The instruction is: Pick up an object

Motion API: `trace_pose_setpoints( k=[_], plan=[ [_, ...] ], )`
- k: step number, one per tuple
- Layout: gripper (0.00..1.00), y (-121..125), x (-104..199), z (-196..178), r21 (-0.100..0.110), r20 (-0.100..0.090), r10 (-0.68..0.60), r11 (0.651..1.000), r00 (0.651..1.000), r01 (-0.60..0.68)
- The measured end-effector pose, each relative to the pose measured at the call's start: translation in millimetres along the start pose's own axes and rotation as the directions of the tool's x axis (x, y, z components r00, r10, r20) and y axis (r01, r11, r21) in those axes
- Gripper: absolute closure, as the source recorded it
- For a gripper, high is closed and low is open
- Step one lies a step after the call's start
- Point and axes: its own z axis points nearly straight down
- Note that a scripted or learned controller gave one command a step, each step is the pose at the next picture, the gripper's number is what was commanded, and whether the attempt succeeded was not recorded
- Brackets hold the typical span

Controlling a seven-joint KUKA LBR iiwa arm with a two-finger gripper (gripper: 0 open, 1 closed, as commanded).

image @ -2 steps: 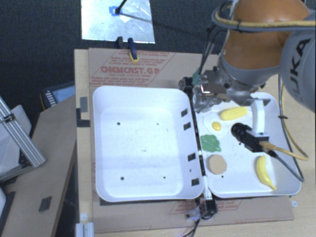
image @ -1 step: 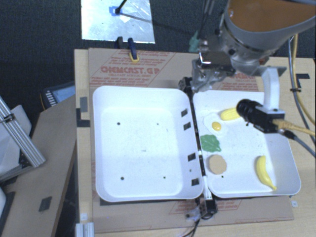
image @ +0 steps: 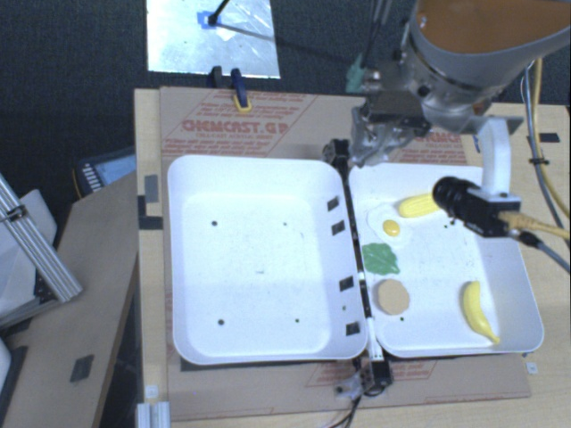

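The right bin (image: 517,328) holds several small items. A fried egg (image: 387,226) lies near its left wall, with a yellow corn-like piece (image: 416,206) just behind it. A green leafy piece (image: 381,259) and a round tan disc (image: 392,297) sit further forward along the divider. A yellow banana (image: 478,311) lies at the front right. My gripper (image: 368,148) hangs over the back left corner of the right bin, above and behind the egg, with nothing visibly in it.
The left bin (image: 192,328) sits beside the right one on a cardboard sheet (image: 241,119). A black cylinder on a white bracket (image: 471,207) juts over the right bin's back. Cables (image: 544,234) trail at the right.
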Motion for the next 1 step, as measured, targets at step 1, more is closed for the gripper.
trace_pose_setpoints(
  k=[1],
  plan=[
    [1.00, 0.6, 0.2, -10.9, -0.002, 0.000, -0.006, 1.000, 1.000, 0.006]
  ],
)
